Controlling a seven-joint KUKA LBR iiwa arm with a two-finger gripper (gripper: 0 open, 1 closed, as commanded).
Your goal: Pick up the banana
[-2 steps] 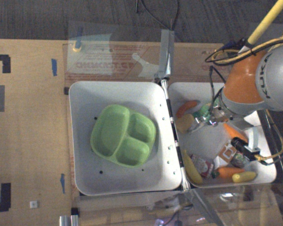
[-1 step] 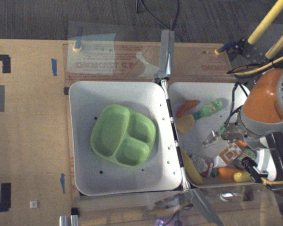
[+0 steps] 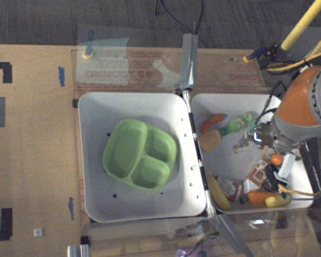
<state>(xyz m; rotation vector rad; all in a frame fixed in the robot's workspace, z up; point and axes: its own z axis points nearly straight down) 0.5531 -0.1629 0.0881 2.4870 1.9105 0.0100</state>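
The banana (image 3: 219, 191) is yellow and lies along the left wall of the right bin (image 3: 232, 157), near its front corner. My gripper (image 3: 249, 140) hangs over the middle of the right bin, up and to the right of the banana and well apart from it. Nothing is seen in its grip. The grey arm with its orange band (image 3: 299, 103) reaches in from the right.
An orange-red vegetable (image 3: 212, 121), a green item (image 3: 238, 125) and a tan round fruit (image 3: 209, 140) sit at the bin's back left. A carrot (image 3: 259, 197), a yellow piece (image 3: 278, 201), a small box (image 3: 257, 173) and other toys crowd the front right. A green divided plate (image 3: 140, 154) lies in the left bin (image 3: 96, 116).
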